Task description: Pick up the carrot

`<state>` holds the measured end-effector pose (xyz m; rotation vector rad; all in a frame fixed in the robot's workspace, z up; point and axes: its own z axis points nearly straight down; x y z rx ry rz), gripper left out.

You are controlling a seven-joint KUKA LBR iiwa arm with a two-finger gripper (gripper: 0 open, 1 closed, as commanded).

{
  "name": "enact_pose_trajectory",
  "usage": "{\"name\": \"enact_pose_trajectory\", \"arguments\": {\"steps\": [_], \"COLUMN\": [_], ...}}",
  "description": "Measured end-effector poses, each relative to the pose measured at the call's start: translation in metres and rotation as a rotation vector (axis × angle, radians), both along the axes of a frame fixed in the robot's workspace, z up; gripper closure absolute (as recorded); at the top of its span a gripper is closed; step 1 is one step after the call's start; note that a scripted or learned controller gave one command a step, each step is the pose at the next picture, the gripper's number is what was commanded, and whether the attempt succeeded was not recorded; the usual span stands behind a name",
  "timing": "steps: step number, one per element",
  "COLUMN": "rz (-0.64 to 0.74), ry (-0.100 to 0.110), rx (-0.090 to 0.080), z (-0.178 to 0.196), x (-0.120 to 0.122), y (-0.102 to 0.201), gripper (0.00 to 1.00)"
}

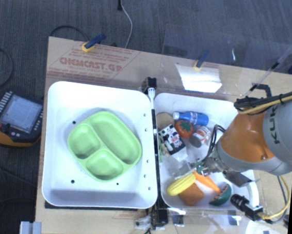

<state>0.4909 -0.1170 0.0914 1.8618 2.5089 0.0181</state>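
Observation:
The carrot [208, 182], orange with a bit of green at its top end, lies in the front part of the right bin [225, 105], among other toy foods. My gripper [202, 168] hangs from the grey arm with its orange band [242, 142] and sits right over the carrot's left end, close to it or touching. The wrist body hides the tips and how the gripper meets the carrot.
Around the carrot are a yellow corn cob [181, 185], an orange-brown lump [192, 195] and a dark green piece [222, 195]. Farther back lie a blue bottle [191, 117], a red strawberry [185, 127] and a black-and-white box [170, 138]. The left bin [51, 182] holds a green divided plate [105, 145].

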Motion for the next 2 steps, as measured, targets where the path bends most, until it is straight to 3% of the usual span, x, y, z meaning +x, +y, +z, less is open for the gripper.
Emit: {"name": "enact_pose_trajectory", "arguments": {"steps": [1,2], "rz": [-0.003,-0.561], "ry": [-0.002,0.023], "rx": [-0.002,0.004], "z": [0.01,0.092], "x": [0.001,0.01], "y": [-0.001,0.029], "gripper": [1.0,1.0]}}
